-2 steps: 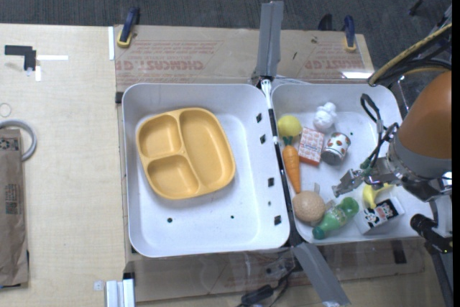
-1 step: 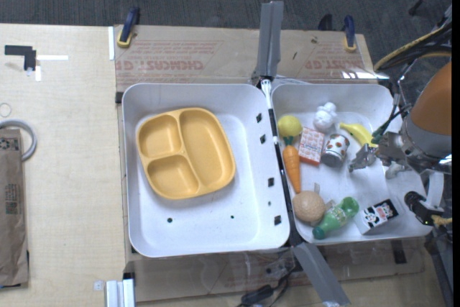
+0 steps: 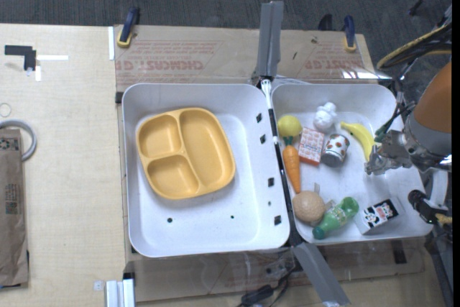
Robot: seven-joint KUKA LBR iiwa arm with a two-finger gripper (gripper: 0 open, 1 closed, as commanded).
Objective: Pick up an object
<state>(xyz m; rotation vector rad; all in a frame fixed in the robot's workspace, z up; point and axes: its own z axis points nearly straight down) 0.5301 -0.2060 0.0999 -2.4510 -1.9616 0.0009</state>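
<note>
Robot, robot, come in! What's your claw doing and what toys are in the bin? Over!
End effector low at right bin's right side, nothing seen held. Banana just left of it, can beside that. Left bin: yellow tray.

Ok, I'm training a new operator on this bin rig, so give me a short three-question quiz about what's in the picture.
1. True or false: the yellow tray sits in the left bin.
2. Which lies nearest the gripper? A) carrot B) banana C) lemon
3. Fill in: the green bottle lies beside the round brown ____.

Key: 1 true; 2 B; 3 ball
</note>
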